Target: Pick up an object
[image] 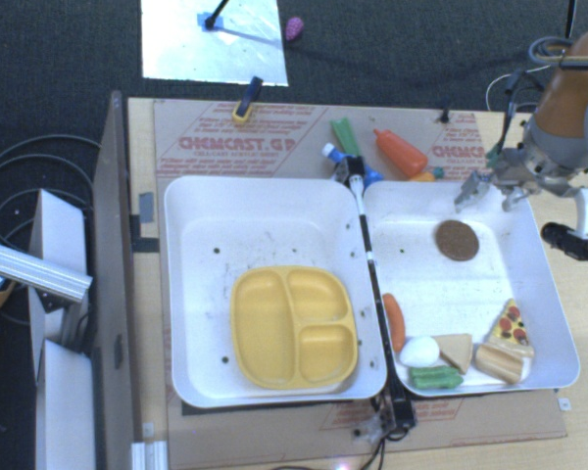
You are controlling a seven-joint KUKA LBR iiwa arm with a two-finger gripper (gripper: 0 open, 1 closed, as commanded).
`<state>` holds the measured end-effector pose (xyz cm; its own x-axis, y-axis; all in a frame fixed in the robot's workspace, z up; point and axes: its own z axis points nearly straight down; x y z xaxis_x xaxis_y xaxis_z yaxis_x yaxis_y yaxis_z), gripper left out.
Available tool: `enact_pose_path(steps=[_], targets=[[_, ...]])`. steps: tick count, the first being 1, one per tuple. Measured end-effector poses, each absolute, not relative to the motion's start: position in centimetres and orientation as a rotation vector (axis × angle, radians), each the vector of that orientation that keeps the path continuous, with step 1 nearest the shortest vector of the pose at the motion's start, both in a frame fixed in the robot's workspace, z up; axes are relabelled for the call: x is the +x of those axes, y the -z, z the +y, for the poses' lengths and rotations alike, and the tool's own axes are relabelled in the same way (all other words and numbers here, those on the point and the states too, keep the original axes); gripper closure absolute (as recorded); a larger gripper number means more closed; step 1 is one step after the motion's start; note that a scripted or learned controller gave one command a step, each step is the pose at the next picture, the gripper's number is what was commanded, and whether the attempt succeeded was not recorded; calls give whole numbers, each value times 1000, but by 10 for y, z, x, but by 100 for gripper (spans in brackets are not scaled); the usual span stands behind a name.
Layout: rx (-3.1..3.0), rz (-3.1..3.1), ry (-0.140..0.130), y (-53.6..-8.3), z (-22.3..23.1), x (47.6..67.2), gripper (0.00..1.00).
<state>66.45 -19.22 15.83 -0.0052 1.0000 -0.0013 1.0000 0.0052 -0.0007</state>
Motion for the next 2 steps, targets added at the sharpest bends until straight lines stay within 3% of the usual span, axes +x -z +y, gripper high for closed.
enact_pose_path(steps=[1,2], targets=[[2222,2225,2,-133,-169,628,0],[2220,2222,2,-99,-177,632,0]])
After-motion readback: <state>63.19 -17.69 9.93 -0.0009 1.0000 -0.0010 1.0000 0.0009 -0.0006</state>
